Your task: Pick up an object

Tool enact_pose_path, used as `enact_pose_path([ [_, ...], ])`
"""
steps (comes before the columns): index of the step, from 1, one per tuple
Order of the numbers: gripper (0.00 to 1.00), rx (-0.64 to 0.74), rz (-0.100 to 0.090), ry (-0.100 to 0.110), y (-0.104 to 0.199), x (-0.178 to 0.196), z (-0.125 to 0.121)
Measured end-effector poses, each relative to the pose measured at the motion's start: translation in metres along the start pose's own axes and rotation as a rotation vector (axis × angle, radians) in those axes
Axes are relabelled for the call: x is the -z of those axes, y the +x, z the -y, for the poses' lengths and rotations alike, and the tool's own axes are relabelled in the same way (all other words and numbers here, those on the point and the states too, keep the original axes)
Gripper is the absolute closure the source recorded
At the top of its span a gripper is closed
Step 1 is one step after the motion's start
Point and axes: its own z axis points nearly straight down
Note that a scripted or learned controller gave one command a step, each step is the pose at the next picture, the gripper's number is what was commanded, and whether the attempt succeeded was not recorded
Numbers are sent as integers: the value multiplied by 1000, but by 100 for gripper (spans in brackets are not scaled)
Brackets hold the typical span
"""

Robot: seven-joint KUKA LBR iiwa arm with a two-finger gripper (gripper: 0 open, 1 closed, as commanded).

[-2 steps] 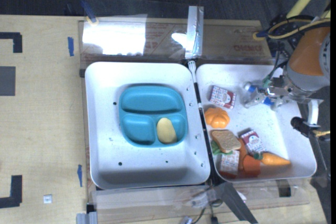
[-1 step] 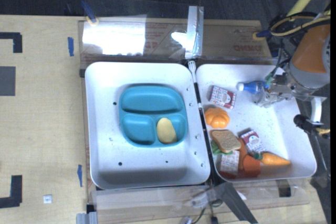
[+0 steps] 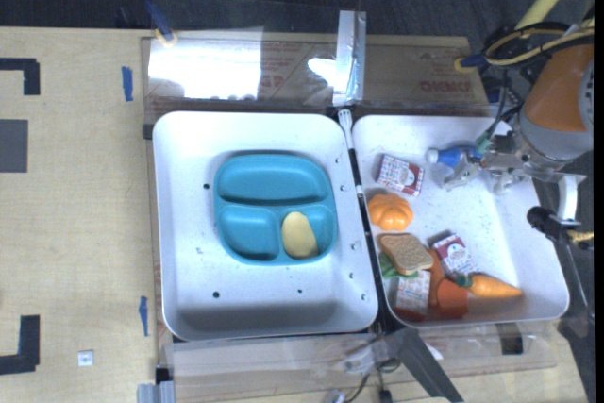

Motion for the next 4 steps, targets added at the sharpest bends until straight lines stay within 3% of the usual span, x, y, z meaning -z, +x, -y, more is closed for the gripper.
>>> enact_pose_path([
  [1, 0, -15, 4, 6, 27, -13, -5],
  [2, 0, 40, 6, 30, 59, -14, -47],
  [3, 100, 39, 7, 39, 59, -6, -45],
  [4, 100, 172, 3, 38, 71, 2, -45],
])
